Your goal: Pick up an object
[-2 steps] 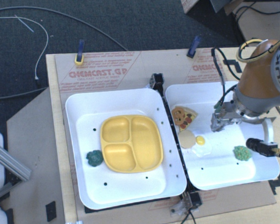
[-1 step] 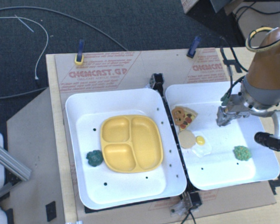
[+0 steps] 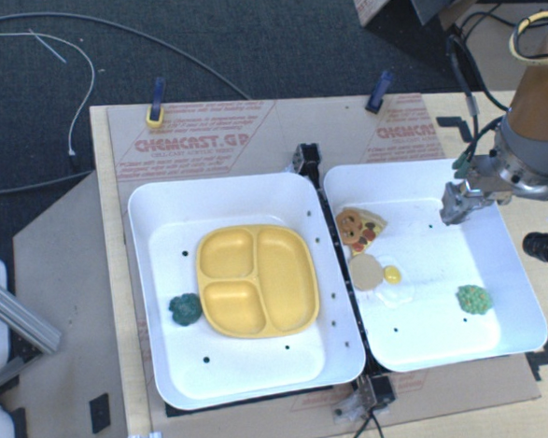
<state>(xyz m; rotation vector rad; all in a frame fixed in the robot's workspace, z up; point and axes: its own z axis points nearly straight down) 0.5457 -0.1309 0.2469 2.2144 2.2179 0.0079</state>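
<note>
In the right shallow white bin lie several small things any of which could be picked. A slice-shaped toy pizza piece with red and brown topping rests near the bin's left wall. Just below it sits a round tan disc, with a small yellow ball-like piece touching or just beside its right edge, and a pale white flat shape under them that is hard to make out against the bin floor. A green bumpy broccoli-like piece lies well apart, toward the lower right corner.

The grey tool hangs over the upper right part of this bin, apart from all of these things. Nothing is seen in it; how far its tips are parted I cannot tell. The arm above it is cut off by the picture's right edge.

The left shallow white bin holds a yellow three-compartment plastic tray and, just beside its left edge, a dark green bumpy lump. Both bins sit on a cardboard-covered counter.
</note>
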